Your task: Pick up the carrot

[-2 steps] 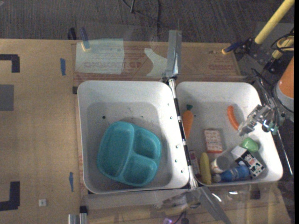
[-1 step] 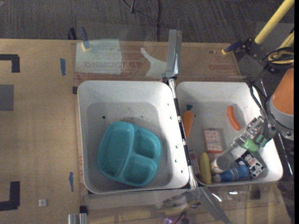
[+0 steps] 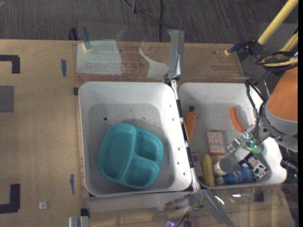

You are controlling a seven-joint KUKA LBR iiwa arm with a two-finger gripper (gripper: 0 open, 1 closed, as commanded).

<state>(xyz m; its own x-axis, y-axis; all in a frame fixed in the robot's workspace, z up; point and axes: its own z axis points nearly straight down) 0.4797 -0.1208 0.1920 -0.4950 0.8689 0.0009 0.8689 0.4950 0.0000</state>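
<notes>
— Any lettering legible?
— Faint red print across the cardboard sheet (image 3: 118, 60) behind the left bin (image 3: 90, 126) (too blurred to read).
— And nearer?
— Small patterned box (image 3: 216, 142) right of that bin: markings present, none readable.

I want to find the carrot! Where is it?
The carrot lies in the right bin, against its left wall beside the divider, above the yellow banana and left of the small pink box.

Orange carrot (image 3: 190, 123) upright along right bin's (image 3: 213, 91) left wall

Open room around carrot (image 3: 190, 123)
</notes>
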